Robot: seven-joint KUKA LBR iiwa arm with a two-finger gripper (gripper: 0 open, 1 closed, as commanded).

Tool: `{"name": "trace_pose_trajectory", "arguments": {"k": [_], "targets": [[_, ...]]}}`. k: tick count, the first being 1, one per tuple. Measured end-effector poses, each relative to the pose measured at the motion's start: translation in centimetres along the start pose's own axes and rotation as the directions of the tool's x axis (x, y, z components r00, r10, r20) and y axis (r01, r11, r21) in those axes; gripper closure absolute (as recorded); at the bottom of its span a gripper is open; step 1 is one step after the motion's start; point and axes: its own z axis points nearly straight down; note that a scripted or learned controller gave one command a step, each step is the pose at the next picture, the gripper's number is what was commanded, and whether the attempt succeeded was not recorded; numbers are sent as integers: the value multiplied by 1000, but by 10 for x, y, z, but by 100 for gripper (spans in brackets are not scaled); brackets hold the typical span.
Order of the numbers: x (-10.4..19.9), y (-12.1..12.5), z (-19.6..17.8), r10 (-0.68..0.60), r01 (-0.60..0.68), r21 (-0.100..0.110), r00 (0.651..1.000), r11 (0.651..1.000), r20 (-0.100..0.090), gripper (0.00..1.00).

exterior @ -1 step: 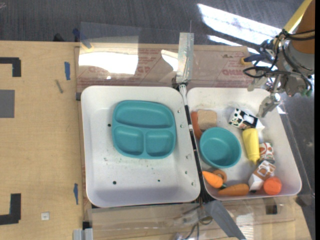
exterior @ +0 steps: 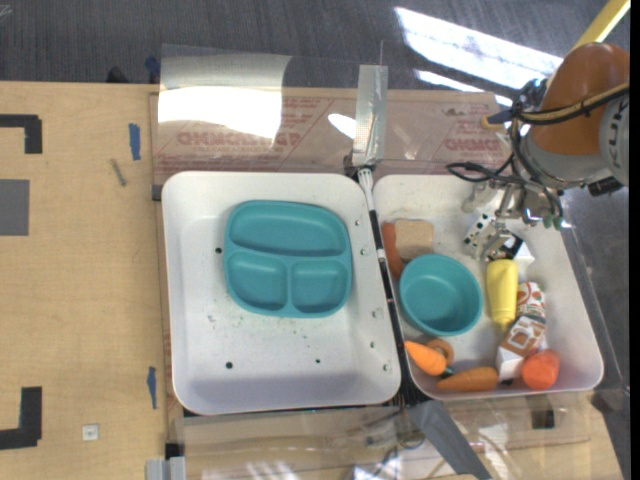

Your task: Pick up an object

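Observation:
My gripper [exterior: 503,216] hangs over the back right part of the right bin [exterior: 585,313], below the orange band of the arm [exterior: 590,88]. Just under it lies a small white object with dark spots [exterior: 478,234]. A yellow banana-like piece [exterior: 501,290] lies a little nearer the front. A teal bowl [exterior: 441,295] sits in the bin's middle with a tan block [exterior: 412,236] behind it. Two carrots [exterior: 428,357] [exterior: 470,378], an orange ball [exterior: 541,370] and a small printed carton [exterior: 524,330] lie along the front.
The left bin [exterior: 190,298] bears a teal divided plate [exterior: 288,258]. A ridge [exterior: 375,268] separates the two bins. Clear plastic sheeting [exterior: 300,118] stands behind them, and the wooden bench [exterior: 70,268] stretches to the left.

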Motion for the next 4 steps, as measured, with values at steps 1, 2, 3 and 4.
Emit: {"name": "trace_pose_trajectory", "arguments": {"k": [1,2,3,4], "targets": [[44,-45,10,-10,10,0,1000,1000,9,0],[65,16,10,56,-56,-3,998,998,6,0],[121,18,9,0,0,14,1000,1000,11,0],[23,37,-68,22,-22,-2,1000,1000,15,0]]}}
